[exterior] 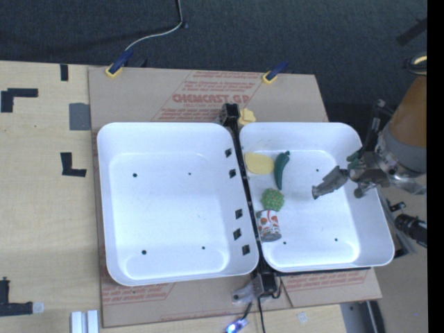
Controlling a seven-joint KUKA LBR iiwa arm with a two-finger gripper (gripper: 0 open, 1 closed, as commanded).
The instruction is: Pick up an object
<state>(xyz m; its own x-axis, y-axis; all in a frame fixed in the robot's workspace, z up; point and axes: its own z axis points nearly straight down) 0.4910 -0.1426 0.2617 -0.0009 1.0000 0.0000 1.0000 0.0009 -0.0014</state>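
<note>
- The left bin (170, 203) takes up the middle-left of the frame, a plain white floor with a few dark dots; I have no business there for this pick
- The right bin (347, 252) sits at centre-right, touching the left one along a dark clipped seam; all four candidate things lie bunched against its left wall, near that seam
- My arm (409, 134) comes in at the right edge, its orange band showing above the grey wrist; it hangs over the right side of the right bin
- The gripper (336, 181) points left over the bin's bare middle; I see one dark finger reaching toward the pile and nothing between the fingers; at this angle I cannot tell whether they stand wide or narrow
- The can (269, 225), red and white, lies lowest of the group, just beside the seam
- The pepper (281, 168), dark green and slender, lies slanted at the top of the group, nearest my gripper but still apart from it
- The yellow piece (257, 163) sits just left of the pepper, close to touching it
- The green ball (273, 199) rests between the pepper's lower tip and the can
- I judge this to be the approach step; nothing is grasped yet
- Next I need to travel left, settle above one thing and descend; the pepper looks the easiest reach, though its neighbours crowd it and the wall leaves little room for a finger on the far side
</note>
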